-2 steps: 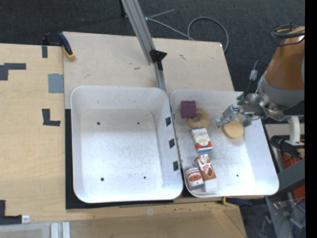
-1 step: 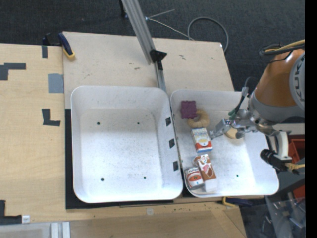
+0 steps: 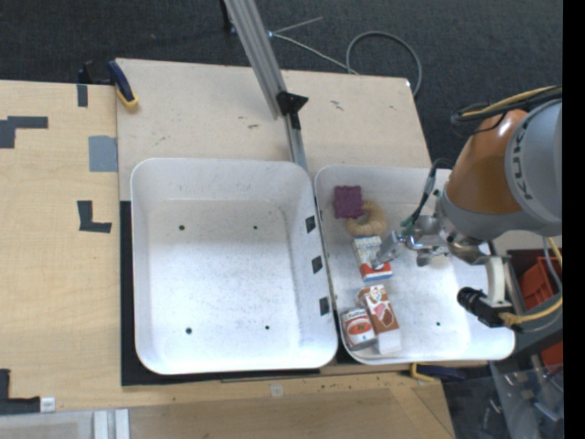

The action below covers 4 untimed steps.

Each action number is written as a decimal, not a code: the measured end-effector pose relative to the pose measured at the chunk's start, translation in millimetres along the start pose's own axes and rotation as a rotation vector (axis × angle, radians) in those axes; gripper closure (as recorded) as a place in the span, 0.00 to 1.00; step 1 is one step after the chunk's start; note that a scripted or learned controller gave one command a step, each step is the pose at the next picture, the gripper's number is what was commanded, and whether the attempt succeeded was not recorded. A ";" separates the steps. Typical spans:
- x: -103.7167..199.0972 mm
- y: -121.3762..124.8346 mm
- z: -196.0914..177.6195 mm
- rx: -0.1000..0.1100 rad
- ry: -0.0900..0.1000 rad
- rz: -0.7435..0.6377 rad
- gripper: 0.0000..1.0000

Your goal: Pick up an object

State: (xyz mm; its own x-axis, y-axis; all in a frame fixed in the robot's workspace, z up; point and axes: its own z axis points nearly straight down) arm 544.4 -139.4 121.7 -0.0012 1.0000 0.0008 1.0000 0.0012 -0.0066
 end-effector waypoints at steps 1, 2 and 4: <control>0.1 0.7 -12.8 -0.003 0.000 0.000 1.00; -3.6 2.7 -75.2 -0.011 -0.002 0.000 1.00; -1.9 9.2 -157.6 -0.008 -0.001 0.000 1.00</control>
State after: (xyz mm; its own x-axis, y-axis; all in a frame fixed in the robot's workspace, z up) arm 554.7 -141.4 279.2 -0.0014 1.0000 -0.0003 1.0000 0.0014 0.0012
